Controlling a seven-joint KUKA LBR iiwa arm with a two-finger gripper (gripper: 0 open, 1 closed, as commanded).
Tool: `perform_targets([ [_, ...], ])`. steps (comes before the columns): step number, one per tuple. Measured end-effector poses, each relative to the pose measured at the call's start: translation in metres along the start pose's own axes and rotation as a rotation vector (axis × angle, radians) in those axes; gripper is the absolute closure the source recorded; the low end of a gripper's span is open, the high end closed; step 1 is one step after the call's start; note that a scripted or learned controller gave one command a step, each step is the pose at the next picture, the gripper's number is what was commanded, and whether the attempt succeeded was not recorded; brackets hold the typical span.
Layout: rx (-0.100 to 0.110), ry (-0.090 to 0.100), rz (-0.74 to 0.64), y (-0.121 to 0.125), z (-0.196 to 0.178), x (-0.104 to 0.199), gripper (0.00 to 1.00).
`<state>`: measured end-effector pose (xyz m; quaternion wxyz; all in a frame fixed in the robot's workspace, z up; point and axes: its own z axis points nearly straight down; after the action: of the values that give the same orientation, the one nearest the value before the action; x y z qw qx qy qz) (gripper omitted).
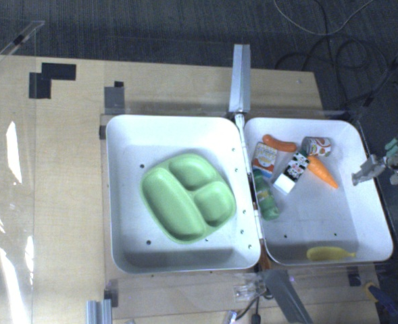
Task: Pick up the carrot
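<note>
Carrot (322, 172) lies in right bin (334, 231); gripper (369, 173) at bin's right rim, opening unclear.

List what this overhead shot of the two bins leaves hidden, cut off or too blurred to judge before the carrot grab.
- Gripper: at the right bin's rim, too small and blurred to judge; the arm is cut off by the frame edge.
- Carrot: its upper end meets the can; contact or overlap is unclear.
- Carton and cow-print box: print too small to read.
- Green bottle: against the wall between bins, far side hidden.
</note>
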<state>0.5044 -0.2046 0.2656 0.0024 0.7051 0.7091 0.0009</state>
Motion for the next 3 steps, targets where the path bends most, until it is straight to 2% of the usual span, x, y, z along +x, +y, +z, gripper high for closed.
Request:
perform_targets([
  [1,0.001,0.002,-0.055,0.051,0.053,0.062,0.00],
  [2,-0.038,-0.005,0.009,0.107,0.151,0.055,0.00],
  [3,-0.002,0.002,-0.035,0.120,0.123,0.098,0.00],
])
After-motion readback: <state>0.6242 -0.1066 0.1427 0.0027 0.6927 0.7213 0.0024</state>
